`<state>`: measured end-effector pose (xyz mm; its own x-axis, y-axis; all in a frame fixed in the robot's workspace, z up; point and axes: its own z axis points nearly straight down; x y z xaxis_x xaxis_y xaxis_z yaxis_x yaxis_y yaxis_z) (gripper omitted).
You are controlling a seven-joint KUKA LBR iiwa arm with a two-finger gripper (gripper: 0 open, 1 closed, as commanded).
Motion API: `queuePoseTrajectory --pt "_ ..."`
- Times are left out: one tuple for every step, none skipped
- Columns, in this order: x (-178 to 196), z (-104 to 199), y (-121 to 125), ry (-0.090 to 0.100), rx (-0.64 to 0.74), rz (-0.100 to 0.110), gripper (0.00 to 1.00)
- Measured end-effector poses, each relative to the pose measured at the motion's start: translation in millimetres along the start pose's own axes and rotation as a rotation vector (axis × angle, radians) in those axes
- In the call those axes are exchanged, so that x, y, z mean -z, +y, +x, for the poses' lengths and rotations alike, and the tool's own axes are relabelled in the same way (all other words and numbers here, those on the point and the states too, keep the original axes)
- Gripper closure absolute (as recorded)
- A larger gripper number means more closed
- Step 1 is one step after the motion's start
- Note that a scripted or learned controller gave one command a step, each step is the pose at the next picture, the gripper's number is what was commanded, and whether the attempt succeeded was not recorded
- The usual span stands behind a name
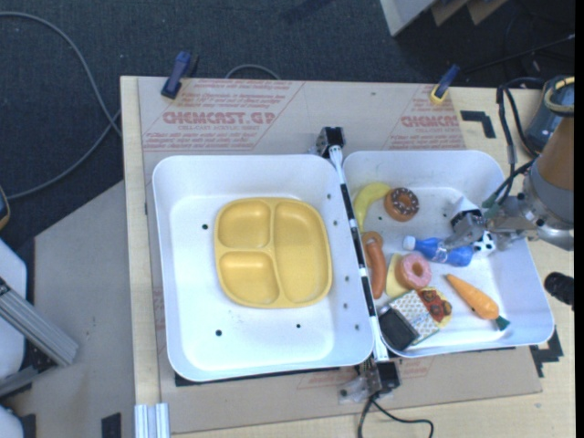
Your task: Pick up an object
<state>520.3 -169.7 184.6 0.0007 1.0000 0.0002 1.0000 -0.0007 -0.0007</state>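
The right bin holds several toy foods: a yellow banana, a chocolate donut, an orange sausage, a pink donut, a carrot and a pizza slice. A blue and white bottle lies in the middle of them. My gripper hangs low over the bin's right half, just above and to the right of the blue bottle. A small black-and-white ball sits beside it. Nothing shows as lifted.
A yellow divided plate rests in the left bin. A black flat item lies at the right bin's front left corner. Blue clamps hold the cardboard at the back. Cables hang beside the arm on the right.
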Motion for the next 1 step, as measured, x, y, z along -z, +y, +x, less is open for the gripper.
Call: queuePoseTrajectory --pt "-92.8 0.0 -40.0 -0.001 0.001 -0.004 0.0"
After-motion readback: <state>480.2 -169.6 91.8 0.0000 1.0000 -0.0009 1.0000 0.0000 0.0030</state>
